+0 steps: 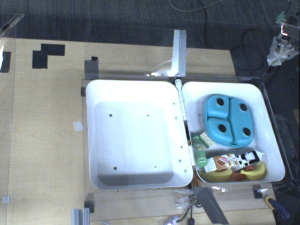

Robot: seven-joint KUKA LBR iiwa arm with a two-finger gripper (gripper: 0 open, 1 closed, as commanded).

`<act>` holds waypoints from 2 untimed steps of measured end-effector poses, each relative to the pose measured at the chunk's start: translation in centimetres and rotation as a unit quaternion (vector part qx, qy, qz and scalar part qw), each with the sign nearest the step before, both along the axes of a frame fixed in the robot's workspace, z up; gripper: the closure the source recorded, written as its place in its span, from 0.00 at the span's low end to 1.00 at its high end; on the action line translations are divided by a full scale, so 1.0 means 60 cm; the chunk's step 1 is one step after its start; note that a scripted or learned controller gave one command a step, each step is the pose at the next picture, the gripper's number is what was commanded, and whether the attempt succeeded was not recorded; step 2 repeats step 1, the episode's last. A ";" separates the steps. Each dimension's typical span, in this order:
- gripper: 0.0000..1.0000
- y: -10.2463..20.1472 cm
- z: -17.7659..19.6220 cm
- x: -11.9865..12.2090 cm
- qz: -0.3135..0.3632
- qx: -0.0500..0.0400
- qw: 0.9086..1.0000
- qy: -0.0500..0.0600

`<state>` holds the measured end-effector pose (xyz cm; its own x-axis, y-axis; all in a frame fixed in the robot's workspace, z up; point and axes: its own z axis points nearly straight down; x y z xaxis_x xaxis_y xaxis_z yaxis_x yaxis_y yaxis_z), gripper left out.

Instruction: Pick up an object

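The gripper (pixel 282 50) sits at the upper right, outside the 2 bins, well apart from all objects; its state cannot be determined. The right bin (pixel 192 95) contains 1 blue 4-lobed tray (pixel 228 118), 1 green bottle (pixel 199 151) along its left wall, 1 printed carton (pixel 233 161) and 1 yellow banana (pixel 234 175) at its near edge.

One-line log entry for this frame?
gripper: top right, outside bins | right bin: blue tray, green bottle, carton, banana | nothing picked yet
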<state>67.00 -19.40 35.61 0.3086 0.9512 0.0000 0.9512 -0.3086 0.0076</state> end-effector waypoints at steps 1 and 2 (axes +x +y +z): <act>1.00 0.012 -0.079 0.000 -0.036 0.001 0.999 0.001; 1.00 0.012 -0.079 0.000 -0.036 0.001 0.999 0.001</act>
